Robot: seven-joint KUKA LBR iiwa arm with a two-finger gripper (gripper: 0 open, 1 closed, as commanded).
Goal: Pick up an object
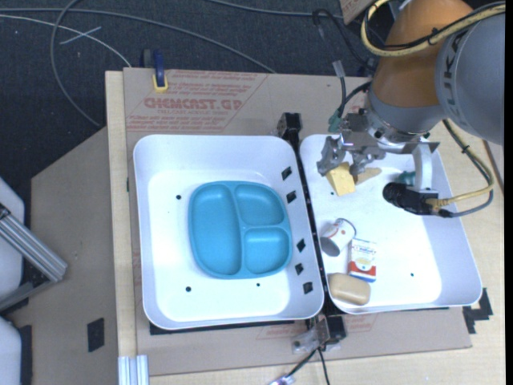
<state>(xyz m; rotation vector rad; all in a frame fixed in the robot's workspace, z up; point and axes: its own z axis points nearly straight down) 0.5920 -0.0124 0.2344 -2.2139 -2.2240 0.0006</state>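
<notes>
So the gripper (pixel 346 165) is sitting low in the back left corner of the right bin (pixel 429 255), right on top of a yellow wedge (pixel 343 183), which looks like the thing it's going for. Honestly can't tell if the gripper is open or closed from this angle, the wrist blocks too much, so I wouldn't call it a grab yet. The wedge lies on the bin floor close to the wall between the two bins, poking out just in front of the gripper. If I were tuning this step I'd centre over the fat part of the wedge, not the thin end, and squeeze across its flat sides so it doesn't squirt out. That wall is near, so come straight down and lift straight up, no sideways drag. The other stuff is well clear: a small pale bit (pixel 337 233) mid-bin, a little carton (pixel 363 260) just beside it, and a tan oval (pixel 349 289) at the front edge touching the carton. The left bin (pixel 160 215) just has a blue plate (pixel 239 228), so ignore it. After closing, lift a little and check the wedge comes along.
</notes>
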